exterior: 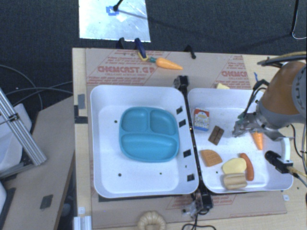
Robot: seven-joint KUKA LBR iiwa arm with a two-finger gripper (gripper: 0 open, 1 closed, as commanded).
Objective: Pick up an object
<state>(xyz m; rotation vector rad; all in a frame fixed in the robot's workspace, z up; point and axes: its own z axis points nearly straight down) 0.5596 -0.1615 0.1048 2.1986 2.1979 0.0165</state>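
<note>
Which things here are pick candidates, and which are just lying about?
Job: hand; in the right bin: carton, brown block, toast, sausage, small carrot, yellow piece, bun.

Lying about: blue plate in the left bin, carrot on the board, ring.

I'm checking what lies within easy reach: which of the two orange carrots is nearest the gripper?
The small orange carrot in the right bin, just beside the gripper; the other orange carrot lies on the cardboard beyond both bins.

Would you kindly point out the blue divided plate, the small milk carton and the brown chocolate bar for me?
blue plate (148, 134), camera view, center divider
milk carton (201, 119), camera view, front face
chocolate bar (216, 135), camera view, middle of top
</note>
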